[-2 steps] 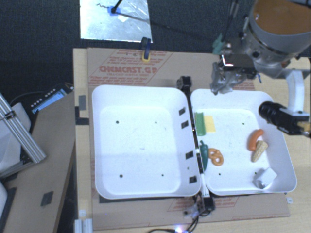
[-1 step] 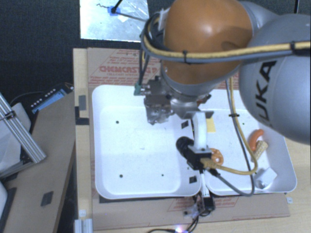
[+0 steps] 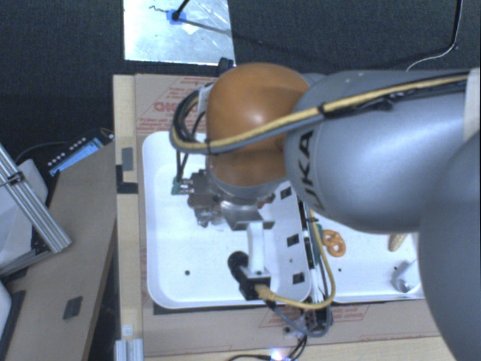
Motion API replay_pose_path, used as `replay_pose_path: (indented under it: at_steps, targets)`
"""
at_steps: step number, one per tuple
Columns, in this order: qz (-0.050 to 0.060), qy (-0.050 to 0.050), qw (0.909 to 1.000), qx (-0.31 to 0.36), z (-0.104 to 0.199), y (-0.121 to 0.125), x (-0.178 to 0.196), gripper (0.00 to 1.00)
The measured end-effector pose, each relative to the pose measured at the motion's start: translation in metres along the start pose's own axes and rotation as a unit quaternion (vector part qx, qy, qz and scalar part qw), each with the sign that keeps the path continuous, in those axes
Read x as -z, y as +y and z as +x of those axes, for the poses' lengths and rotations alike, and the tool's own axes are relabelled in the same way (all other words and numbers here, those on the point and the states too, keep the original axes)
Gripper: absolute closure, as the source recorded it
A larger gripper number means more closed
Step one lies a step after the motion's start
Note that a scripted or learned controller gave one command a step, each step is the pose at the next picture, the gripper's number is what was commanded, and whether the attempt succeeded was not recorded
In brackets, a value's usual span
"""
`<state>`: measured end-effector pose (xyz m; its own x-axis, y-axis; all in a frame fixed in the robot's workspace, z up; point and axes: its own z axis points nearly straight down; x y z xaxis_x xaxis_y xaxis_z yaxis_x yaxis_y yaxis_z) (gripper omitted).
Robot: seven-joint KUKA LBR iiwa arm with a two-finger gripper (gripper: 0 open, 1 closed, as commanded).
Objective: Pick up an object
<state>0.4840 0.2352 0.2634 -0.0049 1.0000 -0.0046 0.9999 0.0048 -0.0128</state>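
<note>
Orange and grey, our arm (image 3: 316, 156) reaches over the left white bin (image 3: 161, 201). We cannot tell how our gripper (image 3: 207, 201) stands. A pretzel-shaped thing (image 3: 333, 244) lies to the right, just beside the arm.

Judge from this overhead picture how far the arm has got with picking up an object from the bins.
Done: the arm has reached over the left white bin, its wrist low above the bin floor. In hand: nothing can be seen held; the arm hides what lies under the wrist. Left: grasping and lifting something. A pretzel-shaped piece and a tan object lie further right, beside the arm.
</note>
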Motion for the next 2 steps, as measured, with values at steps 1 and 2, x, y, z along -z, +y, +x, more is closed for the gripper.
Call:
replay_pose_path:
  at_steps: [1, 2]
  targets:
    - [-0.016, 0.007, 0.9999, 0.000, -0.002, 0.020, 0.158, 1.00]
    - [-0.013, 0.004, 0.9999, -0.005, -0.076, 0.006, 0.252, 1.00]
